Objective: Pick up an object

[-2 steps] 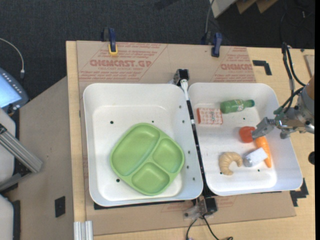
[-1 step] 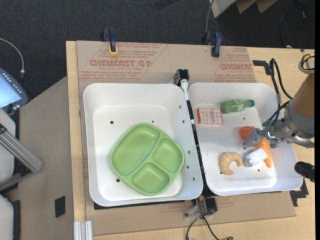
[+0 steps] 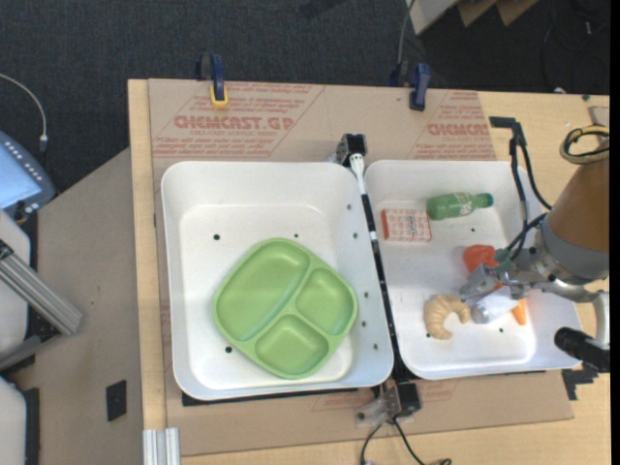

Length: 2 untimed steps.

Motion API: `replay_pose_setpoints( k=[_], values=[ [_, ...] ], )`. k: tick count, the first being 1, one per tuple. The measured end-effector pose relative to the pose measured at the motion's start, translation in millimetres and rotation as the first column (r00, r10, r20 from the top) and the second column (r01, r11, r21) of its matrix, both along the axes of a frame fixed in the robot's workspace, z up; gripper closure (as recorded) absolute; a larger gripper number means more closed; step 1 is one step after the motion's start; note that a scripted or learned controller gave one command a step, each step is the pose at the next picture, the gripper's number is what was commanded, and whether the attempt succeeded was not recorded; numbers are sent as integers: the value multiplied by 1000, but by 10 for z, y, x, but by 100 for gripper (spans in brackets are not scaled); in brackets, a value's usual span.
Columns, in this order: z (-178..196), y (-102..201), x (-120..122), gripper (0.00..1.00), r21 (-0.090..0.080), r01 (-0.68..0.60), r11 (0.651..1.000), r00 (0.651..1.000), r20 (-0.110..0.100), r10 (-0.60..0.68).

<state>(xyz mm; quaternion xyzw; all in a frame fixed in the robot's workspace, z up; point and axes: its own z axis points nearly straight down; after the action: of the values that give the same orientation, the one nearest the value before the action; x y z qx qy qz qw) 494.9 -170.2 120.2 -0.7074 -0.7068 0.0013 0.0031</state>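
My gripper [image 3: 481, 290] is low in the right bin [image 3: 418, 349], reaching in from the right. It hangs just right of a tan croissant-shaped object [image 3: 442, 315]. A red object [image 3: 479, 257] lies just behind it. Partly hidden under the wrist are a pale white object [image 3: 492, 309] and a small orange piece [image 3: 520, 312]. Farther back lie a green bottle [image 3: 457, 204] on its side and a small red-and-white box [image 3: 405, 225]. Whether anything is held is not visible.
In the left bin [image 3: 179, 260] sits a green plate [image 3: 285, 307] divided into three sections. A black cable [image 3: 368, 223] runs along the ridge between the bins. Blue clamps [image 3: 418, 86] hold the cardboard at the back edge.
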Motion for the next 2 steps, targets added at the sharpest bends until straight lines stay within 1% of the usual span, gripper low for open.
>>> replay_pose_setpoints(
  k=[1, 2],
  values=[
    [-267, -87, 60, 0, -23, 5, 1000, 999, 32, -5],
    [-252, -4, 5, 100, -5, 0, 1000, 1000, 9, 0]
  ],
)
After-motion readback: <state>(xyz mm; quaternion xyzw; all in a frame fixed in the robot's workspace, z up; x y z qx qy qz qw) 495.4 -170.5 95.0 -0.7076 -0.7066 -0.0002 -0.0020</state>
